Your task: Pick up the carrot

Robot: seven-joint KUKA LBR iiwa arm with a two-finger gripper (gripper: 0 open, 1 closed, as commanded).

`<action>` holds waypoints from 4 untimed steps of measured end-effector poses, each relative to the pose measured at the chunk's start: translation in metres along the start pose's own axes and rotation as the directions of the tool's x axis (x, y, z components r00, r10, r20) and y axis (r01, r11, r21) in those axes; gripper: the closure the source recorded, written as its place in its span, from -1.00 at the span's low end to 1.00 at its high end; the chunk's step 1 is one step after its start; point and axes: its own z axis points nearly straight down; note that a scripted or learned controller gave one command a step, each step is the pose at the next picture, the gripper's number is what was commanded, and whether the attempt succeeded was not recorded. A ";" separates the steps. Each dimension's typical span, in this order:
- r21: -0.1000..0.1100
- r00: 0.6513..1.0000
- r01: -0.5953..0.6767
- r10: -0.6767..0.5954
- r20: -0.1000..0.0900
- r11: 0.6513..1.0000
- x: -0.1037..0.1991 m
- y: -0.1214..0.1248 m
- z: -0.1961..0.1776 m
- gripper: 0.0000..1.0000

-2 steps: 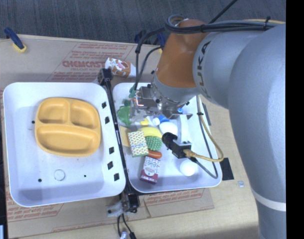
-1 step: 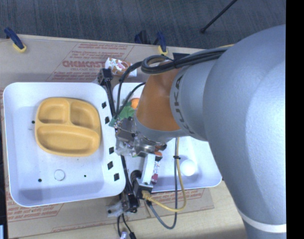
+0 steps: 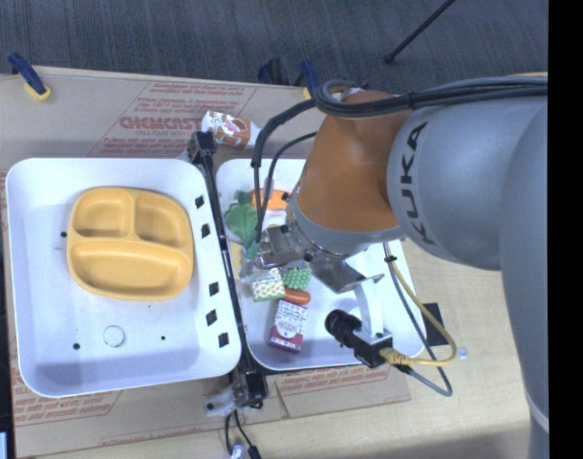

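The carrot (image 3: pixel 269 199) shows as a small orange piece at the back of the right bin (image 3: pixel 315 357), just left of the arm's orange band and beside a green leafy toy (image 3: pixel 242 220). The arm covers most of the right bin. Its gripper (image 3: pixel 272 253) reaches down near the bin's left side, just above a small patterned block (image 3: pixel 267 286). The arm's bulk hides the fingers, and I see nothing held.
The left bin (image 3: pixel 43 352) holds a yellow divided plate (image 3: pixel 129 240). In the right bin lie a green block (image 3: pixel 296 278), a red piece (image 3: pixel 297 297) and a small carton (image 3: pixel 287 326). A small packet (image 3: pixel 226 128) sits on the cardboard behind the bins.
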 end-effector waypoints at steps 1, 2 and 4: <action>0.001 0.992 -0.126 0.126 0.000 0.992 -0.045 -0.008 -0.032 1.00; 0.003 0.998 0.070 -0.070 -0.002 0.998 -0.020 -0.004 0.011 1.00; 0.003 1.000 -0.007 0.007 -0.002 1.000 -0.076 -0.013 -0.004 1.00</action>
